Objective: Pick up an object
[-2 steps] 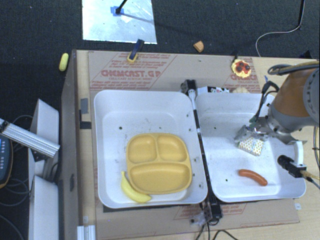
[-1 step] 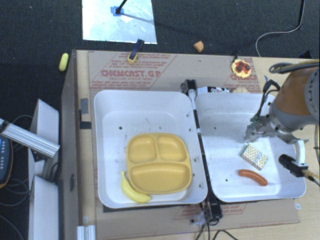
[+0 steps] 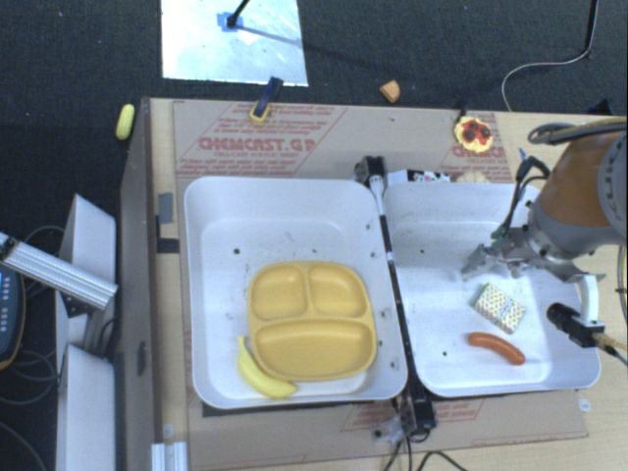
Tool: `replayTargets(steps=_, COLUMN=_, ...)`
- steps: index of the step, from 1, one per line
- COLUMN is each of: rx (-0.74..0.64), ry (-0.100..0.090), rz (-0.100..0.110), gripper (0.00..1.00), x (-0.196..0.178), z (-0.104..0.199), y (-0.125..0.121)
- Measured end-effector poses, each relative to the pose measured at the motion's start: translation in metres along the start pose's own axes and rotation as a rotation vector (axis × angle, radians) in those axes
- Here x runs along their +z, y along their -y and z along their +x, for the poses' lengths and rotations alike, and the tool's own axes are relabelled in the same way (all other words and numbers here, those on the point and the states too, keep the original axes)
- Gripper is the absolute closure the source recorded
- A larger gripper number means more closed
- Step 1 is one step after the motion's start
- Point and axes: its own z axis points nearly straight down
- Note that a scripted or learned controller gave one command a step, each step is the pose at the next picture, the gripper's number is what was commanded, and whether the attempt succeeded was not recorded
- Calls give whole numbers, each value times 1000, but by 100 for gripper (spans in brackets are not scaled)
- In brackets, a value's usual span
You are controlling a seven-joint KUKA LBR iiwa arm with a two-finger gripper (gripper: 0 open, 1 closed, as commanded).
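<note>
— Where's the arm [image 3: 579, 199] now?

— Reaching in from the right, low over the right bin [image 3: 432, 361]. The gripper [image 3: 496, 260] hangs near the middle of that bin, just above a small patterned block [image 3: 501, 307].

— Has it caught anything?

— I see nothing between the fingers. They look spread apart, pointing down and leftward, clear of the block.

— What else lies there?

— A sausage [image 3: 497, 347], near the front wall, just below the block. Block and sausage sit close but apart.

— And the left bin [image 3: 211, 263]?

— A yellow divided plate [image 3: 313, 319] rests on its floor, with a banana [image 3: 258, 373] against the plate's front left edge.
</note>
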Motion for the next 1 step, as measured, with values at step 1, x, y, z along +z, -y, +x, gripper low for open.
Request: replayTargets(steps=1, rx=3, ry=-1, rz=5, gripper=0, x=11, z=-3, y=51)
